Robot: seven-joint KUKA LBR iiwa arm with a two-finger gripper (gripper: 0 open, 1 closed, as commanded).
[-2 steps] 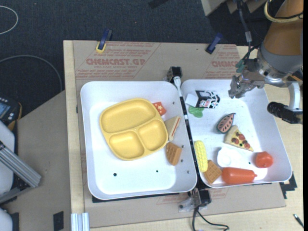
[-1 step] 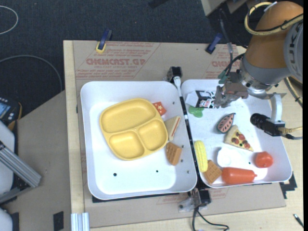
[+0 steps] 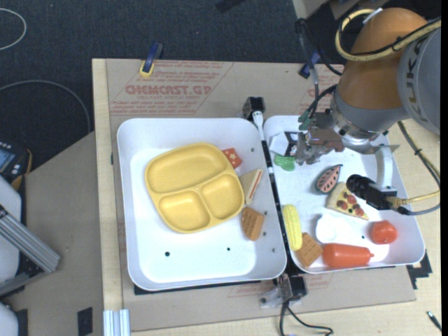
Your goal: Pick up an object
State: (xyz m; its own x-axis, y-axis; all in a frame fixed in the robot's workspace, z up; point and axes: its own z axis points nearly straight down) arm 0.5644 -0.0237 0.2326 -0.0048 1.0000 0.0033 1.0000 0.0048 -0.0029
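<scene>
- Left bin [image 3: 140, 187]: a yellow divided tray [image 3: 192, 196] lies flat in it. A sandwich wedge [image 3: 250, 185] and a waffle piece [image 3: 253, 222] sit just beside the tray's right edge, with a small red piece [image 3: 232, 158] at its top corner.
- Along the divider, in the right bin [image 3: 413, 247], a corn cob [image 3: 292, 226] lies lengthwise and a small green item [image 3: 285, 163] sits nearest the tool.
- The gripper [image 3: 306, 149] hangs low over the right bin's upper left corner. Whether its claw is spread or closed, I cannot tell.
- Best bet, I'd say: centre over the green item, drop straight, and stay off the bin wall.
- Further right: watermelon slice [image 3: 327, 178], pizza slice [image 3: 346, 203], carrot [image 3: 346, 255], tomato [image 3: 383, 232].
</scene>
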